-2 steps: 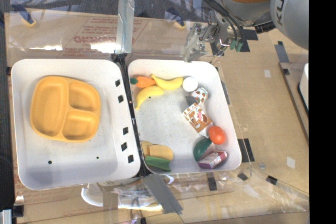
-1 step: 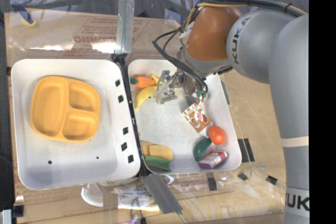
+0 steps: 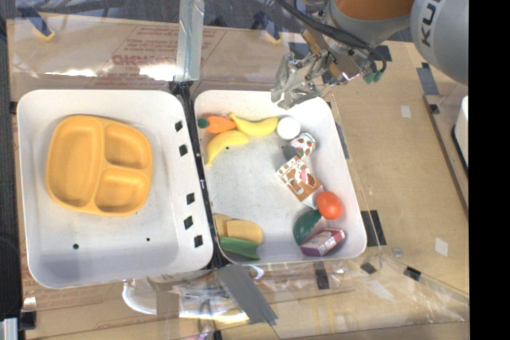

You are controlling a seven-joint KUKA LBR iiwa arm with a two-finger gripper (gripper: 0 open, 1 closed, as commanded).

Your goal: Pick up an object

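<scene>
Hovering above the far rim of the right bin, the gripper carries nothing, so a descent from here risks striking the bin wall or glancing off the bananas crowded against that far edge.

The gripper hangs over the far rim of the right bin, near its far right corner. Directly below it in the view, inside that bin, lie two bananas, a small carrot to their left, and a round cap just beside them. Nearer the camera from the gripper sit a patterned carton, then a tomato and a small box. A sandwich-like piece lies at the near left corner. Well left of the gripper, the left bin holds a divided tray.
</scene>
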